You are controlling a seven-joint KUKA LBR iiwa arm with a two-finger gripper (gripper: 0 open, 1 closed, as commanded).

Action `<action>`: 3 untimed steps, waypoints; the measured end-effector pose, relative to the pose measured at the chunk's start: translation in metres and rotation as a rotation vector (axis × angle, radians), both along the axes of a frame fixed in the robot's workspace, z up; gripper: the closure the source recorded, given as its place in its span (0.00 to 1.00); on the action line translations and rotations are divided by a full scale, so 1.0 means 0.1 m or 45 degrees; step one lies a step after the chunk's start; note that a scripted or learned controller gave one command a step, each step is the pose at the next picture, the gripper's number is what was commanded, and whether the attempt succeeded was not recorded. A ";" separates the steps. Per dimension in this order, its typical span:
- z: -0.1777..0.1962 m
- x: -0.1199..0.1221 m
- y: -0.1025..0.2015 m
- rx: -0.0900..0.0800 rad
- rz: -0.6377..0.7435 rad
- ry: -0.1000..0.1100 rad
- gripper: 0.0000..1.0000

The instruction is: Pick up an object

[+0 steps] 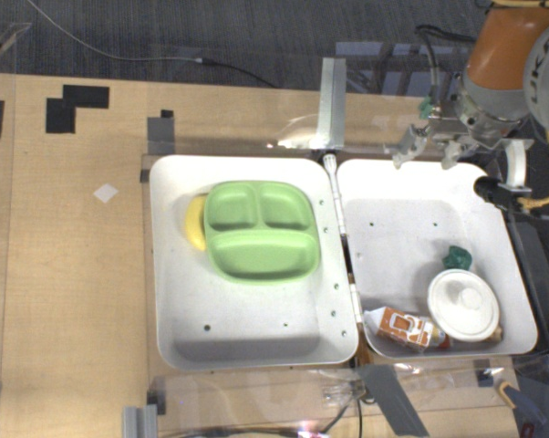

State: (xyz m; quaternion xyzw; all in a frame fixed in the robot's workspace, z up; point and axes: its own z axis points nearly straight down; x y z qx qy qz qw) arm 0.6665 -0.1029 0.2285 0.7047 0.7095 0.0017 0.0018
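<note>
Gripper (431, 151) is hovering at 12 o'clock over the right bin (411, 199), fingers spread, gripping nothing. Objs are lying at the bin's 5 o'clock: white round lidded bowl (463, 303), dark green item (458, 257) just above it, orange-and-white packet (405, 328) w/ label unreadable. Left bin (179, 327) is carrying a green 3-section tray (260, 229) over a yellow item (194, 223).

No writing can be read. The packet (404, 328), lying in the right bin (393, 208) just left of the white lidded bowl (463, 304), bears an orange-and-white print too blurred to make out.
</note>
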 end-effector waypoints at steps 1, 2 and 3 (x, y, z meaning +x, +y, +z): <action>-0.57 -0.65 -0.48 -0.001 0.051 0.002 0.00; -0.83 -1.22 -0.80 -0.001 0.048 0.001 0.00; -1.41 -1.30 -0.84 -0.004 0.261 -0.006 0.00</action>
